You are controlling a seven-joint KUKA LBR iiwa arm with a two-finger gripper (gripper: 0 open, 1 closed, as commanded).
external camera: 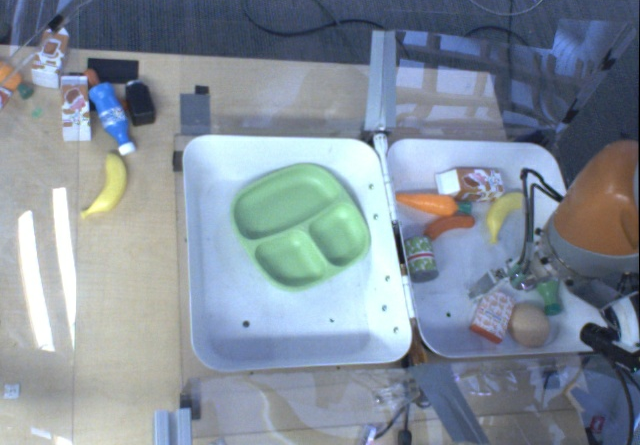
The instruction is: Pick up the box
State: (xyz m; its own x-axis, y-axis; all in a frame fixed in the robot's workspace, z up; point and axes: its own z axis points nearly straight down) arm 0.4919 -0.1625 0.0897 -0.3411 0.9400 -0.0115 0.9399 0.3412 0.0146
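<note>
**Approach to the box, not yet grasped**

On the bench at the far left, small cartons point(75, 105), a blue bottle point(110, 117) and a banana point(108, 183) are seen outside the bins. The left bin point(215, 333) holds a green tray point(300, 225).

In the right bin point(440, 338), from left to right, a can point(420, 257), a carrot point(428, 202), a red sausage-like item point(449, 226), a packet point(470, 182) and a second banana point(500, 214) are laid out. The box point(493, 317), red and white, lies at about five o'clock in this bin, just beside a beige ball point(529, 326). Its long axis runs roughly from one o'clock to seven o'clock, with the upper end pointing toward the gripper.

The gripper point(522, 278) is placed just above the box's upper end, at about one o'clock from it. Whether it is spread or closed cannot be told; nothing is seen held.

The step in hand is judged to be the approach. A short shift toward seven o'clock and a descent over the box's middle would be called for, with the closing direction set across the short side.
</note>
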